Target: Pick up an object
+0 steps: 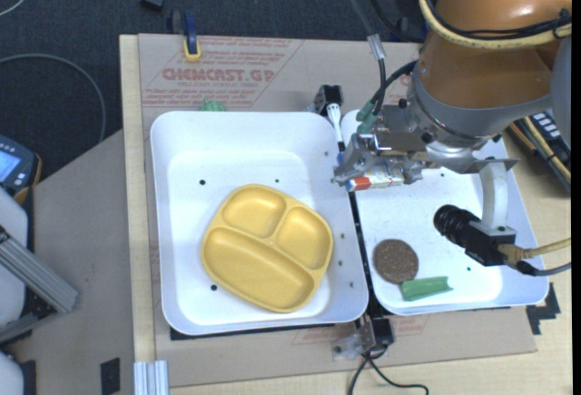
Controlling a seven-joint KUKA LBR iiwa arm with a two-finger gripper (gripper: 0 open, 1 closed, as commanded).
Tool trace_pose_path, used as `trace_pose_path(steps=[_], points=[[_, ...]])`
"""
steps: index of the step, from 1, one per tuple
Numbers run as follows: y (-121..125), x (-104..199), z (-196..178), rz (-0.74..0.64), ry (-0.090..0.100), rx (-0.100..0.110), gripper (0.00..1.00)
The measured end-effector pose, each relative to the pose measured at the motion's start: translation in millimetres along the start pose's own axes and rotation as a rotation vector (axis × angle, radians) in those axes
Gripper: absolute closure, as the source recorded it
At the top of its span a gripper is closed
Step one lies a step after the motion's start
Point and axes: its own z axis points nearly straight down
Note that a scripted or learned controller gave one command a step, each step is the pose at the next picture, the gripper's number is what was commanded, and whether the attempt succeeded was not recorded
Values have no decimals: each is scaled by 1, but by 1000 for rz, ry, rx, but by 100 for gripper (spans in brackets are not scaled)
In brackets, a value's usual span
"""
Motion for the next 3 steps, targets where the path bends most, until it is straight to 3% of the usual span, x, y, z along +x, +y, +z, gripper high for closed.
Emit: trace_pose_path(steps=[1,2,3], points=[[1,23,-92,0,3,-16,100],[-1,16,15,6,-3,7,100],[1,16,-16,3,0,-8,100]])
